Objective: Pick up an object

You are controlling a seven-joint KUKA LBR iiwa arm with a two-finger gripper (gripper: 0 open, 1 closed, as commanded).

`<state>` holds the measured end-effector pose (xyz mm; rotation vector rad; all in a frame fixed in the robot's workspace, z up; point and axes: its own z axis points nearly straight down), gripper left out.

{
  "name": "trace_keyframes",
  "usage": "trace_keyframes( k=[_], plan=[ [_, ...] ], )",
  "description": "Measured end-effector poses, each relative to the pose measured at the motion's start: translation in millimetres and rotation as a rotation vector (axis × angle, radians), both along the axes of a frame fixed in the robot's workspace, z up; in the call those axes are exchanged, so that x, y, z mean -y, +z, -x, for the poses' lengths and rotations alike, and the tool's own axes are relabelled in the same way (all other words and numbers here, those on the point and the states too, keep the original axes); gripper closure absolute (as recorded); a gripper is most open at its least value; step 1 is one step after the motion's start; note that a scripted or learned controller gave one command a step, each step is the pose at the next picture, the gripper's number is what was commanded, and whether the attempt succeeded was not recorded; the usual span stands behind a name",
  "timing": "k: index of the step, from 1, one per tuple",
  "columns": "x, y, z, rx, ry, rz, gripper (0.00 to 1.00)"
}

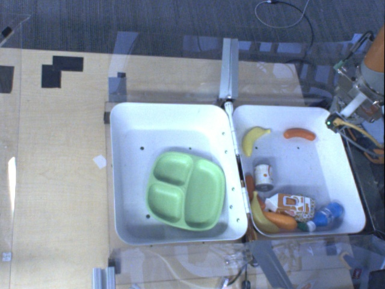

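I see open floor in the right bin (337, 161) through its middle and right side, between the hot dog (299, 134) near the far wall and the clutter at the near wall. That near edge is crowded: carton (293, 204), bottle (323, 217), carrot (279, 220) and a banana (258, 212) packed together. A can (263, 175) stands by the divider. In the left bin (129, 137), a green tray (186, 189) fills the centre, leaving room along the far side.
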<state>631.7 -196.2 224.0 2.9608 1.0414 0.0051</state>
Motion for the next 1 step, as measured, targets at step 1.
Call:
trace_keyframes(
  k=[1],
  plan=[
    [-21.5,4.7,71.2,-0.003,-0.158,-0.003,1.0]
  ],
)
